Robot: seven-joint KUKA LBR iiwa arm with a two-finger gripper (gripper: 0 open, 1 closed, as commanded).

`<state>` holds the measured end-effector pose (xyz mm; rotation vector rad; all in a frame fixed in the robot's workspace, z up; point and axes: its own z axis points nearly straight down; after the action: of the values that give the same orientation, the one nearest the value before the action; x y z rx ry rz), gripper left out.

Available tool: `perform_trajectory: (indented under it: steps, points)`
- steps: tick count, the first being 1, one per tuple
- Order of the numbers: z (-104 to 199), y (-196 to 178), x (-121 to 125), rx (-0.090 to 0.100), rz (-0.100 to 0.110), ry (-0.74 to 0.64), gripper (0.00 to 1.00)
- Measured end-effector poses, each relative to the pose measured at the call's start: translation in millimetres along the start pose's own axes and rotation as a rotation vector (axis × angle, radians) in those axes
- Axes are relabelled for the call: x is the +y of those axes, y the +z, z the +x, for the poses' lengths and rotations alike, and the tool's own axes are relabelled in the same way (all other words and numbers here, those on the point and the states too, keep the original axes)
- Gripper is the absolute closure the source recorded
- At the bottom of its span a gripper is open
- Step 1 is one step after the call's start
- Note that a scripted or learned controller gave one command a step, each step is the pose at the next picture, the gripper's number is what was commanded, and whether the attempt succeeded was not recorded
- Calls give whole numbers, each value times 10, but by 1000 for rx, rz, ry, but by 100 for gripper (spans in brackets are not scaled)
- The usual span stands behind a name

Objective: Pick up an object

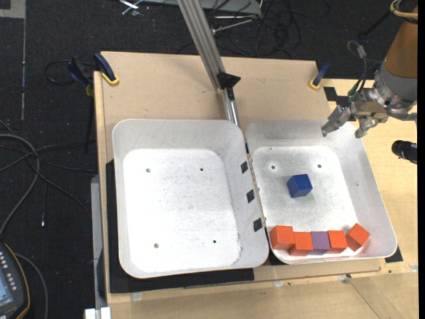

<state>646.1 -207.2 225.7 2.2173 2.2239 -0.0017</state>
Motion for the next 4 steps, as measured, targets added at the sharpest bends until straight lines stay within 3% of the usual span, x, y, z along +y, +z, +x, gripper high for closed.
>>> perform_trajectory:
  steps: [1,2,3,4]
  points:
    - [473,1346,-154,3,5,-1,0]
    - [802,1304,-638,3,4,2,0]
    - [783,1203,-615,1,-1,3,100]
    - [1932,264,-725,5,-6,-8,100]
